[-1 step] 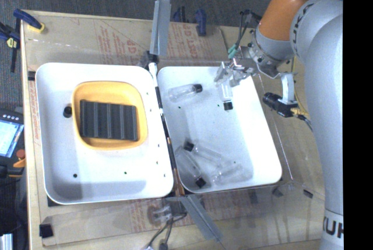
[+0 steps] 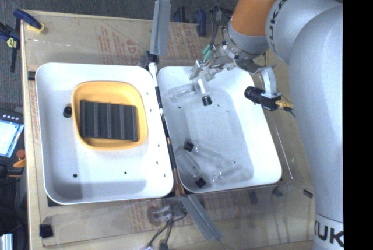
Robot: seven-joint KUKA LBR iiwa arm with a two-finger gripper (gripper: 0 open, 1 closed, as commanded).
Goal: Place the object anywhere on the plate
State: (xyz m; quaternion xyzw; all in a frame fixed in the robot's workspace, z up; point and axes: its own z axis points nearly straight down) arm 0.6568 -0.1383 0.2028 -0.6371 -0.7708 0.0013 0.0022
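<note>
Objects you could move are clear plastic pieces with black caps, all in the right bin [image 2: 265,150]. One clear piece [image 2: 182,91] lies at that bin's far left, just beside the gripper [image 2: 201,75], with its long axis running roughly left to right across the view and a small black cap [image 2: 206,101] close below the gripper. More clear pieces [image 2: 210,164] lie heaped in the near part of the same bin, well apart from the gripper.

You cannot tell how the gripper stands; it is a small tangle of metal against white, and nothing can be made out as held in it. Treat it as empty until you see otherwise.

The plate [image 2: 109,91] is the yellow one in the left bin [image 2: 55,161], carrying a dark ribbed tray [image 2: 109,119] in its middle. A small dark knob [image 2: 67,111] sits just off its left rim.

The relation that matters for you: the plate lies to the left of the gripper, across the wall where the two bins meet. The nearest clear piece is left of and slightly below the gripper, on the plate's side of it. So the coming move, as I judge it, is a short reach down onto that piece, then a carry leftward over the wall. Its clear body is hard to read, so a miss is likely.
</note>
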